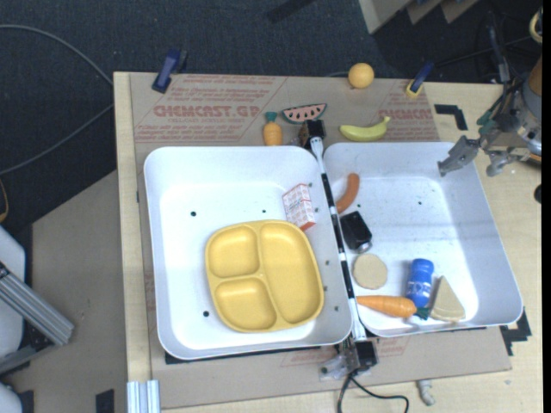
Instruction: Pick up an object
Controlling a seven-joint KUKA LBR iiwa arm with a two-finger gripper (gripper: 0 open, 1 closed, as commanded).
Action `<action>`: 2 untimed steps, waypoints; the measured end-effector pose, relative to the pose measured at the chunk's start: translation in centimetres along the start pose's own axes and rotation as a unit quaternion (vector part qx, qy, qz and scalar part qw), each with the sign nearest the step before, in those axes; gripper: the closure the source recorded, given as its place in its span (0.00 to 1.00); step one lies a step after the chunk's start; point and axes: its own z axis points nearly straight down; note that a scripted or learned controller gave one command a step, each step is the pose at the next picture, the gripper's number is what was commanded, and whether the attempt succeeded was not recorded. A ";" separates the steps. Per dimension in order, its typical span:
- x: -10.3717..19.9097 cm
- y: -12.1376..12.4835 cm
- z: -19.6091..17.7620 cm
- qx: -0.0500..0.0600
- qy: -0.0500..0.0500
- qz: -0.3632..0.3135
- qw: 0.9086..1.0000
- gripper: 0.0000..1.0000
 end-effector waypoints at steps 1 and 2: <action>-0.4 -3.0 12.4 -0.001 0.001 -0.001 1.000 0.00; 5.9 -10.0 5.8 0.000 0.001 -0.001 1.000 0.00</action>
